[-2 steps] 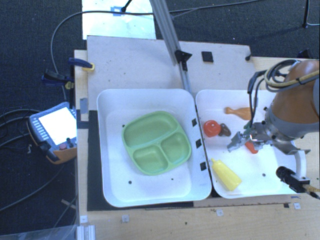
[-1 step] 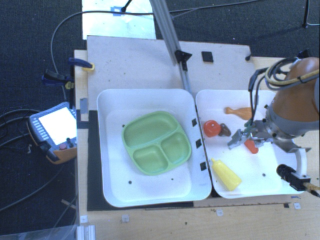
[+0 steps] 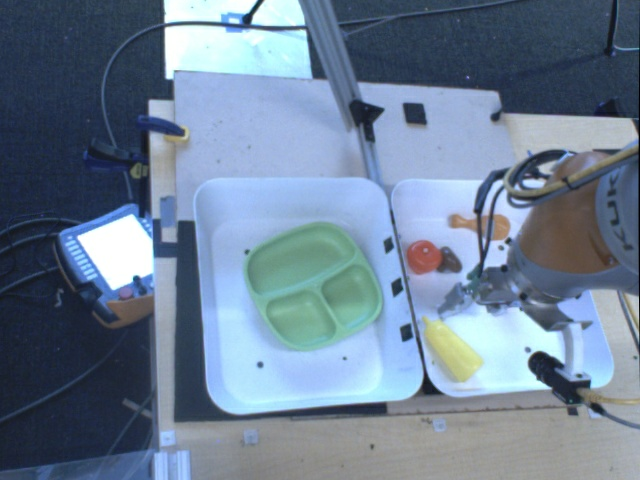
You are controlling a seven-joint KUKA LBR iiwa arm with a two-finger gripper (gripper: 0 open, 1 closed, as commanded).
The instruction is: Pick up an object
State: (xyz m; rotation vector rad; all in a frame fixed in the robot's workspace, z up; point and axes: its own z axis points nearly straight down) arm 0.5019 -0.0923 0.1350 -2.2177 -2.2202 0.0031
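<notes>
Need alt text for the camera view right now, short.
The gripper hangs over the right bin, between an orange-red object and a yellow object. A green divided plate lies in the left bin.

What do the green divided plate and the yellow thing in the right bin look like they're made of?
The green divided plate looks like moulded plastic, matte, with even colour and rounded compartment edges. The yellow object seems to be smooth plastic or rubber, slightly glossy, perhaps toy food; the view is too coarse to settle it.
</notes>
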